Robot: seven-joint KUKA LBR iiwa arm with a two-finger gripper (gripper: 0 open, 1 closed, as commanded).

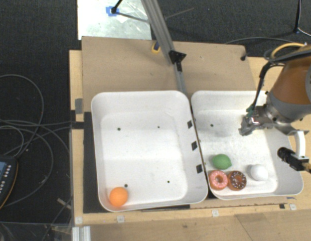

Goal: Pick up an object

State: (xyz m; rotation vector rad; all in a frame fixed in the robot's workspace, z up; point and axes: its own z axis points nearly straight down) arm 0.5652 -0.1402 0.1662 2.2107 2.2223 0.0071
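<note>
Green ball (221,160), pink donut (218,179), choc donut (237,180) & white ball (258,172) lie in right bin (205,104) near its front, below the jaws (247,126), orange ball (118,196) far left in left bin (140,102); arm (291,89) reaches in from right w/ wrist angled down-left; jaws' opening can't be told, nothing seen held.

- Left bin (145,104): white, dotted with a few small dark specks.
- Ball (118,197) at the left bin's near-left corner: plain orange.
- Right bin (220,104), beside the left bin: white.
- Green object (221,161): solid green.
- Pink doughnut (218,179): pink icing, flecked.
- Brown doughnut (237,180): dark brown, pale sprinkles.
- White ball (259,172): plain white.
- Arm (296,84): orange band, grey below.
- Bench (125,64): tan.
</note>
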